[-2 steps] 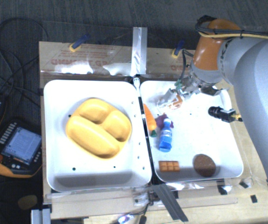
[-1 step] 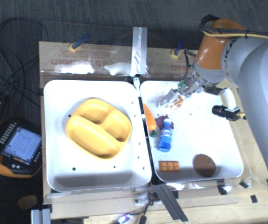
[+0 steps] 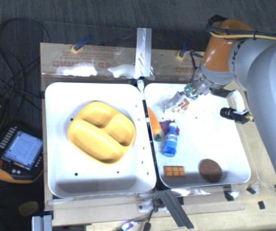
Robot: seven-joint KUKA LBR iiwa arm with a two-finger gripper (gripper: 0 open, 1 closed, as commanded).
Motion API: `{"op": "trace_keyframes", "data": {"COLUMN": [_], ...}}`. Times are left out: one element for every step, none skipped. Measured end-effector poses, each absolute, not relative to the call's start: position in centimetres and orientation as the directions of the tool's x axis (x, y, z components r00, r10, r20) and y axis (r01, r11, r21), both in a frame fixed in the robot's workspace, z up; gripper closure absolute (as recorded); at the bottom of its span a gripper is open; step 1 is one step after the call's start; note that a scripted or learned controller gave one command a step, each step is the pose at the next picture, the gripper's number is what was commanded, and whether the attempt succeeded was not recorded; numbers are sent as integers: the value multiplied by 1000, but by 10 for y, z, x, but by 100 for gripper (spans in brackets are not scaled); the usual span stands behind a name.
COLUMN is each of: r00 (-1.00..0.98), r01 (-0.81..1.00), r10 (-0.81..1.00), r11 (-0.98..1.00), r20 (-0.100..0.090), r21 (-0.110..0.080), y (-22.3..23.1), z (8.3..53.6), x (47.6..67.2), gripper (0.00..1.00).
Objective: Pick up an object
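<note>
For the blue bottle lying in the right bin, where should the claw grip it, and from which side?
Probably across the middle of the blue bottle, coming straight down from above. It lies flat, its white cap towards the far wall, so its long sides face left and right. A purple object and an orange carrot-like object crowd its upper left; gripping lower on the body looks safer.

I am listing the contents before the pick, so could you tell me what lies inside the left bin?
The left bin holds one large yellow bread-shaped object. The floor beneath it is covered.
</note>
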State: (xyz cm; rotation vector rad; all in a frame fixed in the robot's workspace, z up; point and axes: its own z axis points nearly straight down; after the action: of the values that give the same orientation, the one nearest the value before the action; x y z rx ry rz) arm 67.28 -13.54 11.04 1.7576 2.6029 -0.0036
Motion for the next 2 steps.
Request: {"op": "trace_keyframes", "data": {"r00": [-394, -263], "r01": [919, 965], "r10": [919, 965], "r11": [394, 263], "r20": [-5, -3], "r21": [-4, 6], "y": [-136, -160], "z": [87, 88], "x": [668, 628], "gripper": [0, 0]}}
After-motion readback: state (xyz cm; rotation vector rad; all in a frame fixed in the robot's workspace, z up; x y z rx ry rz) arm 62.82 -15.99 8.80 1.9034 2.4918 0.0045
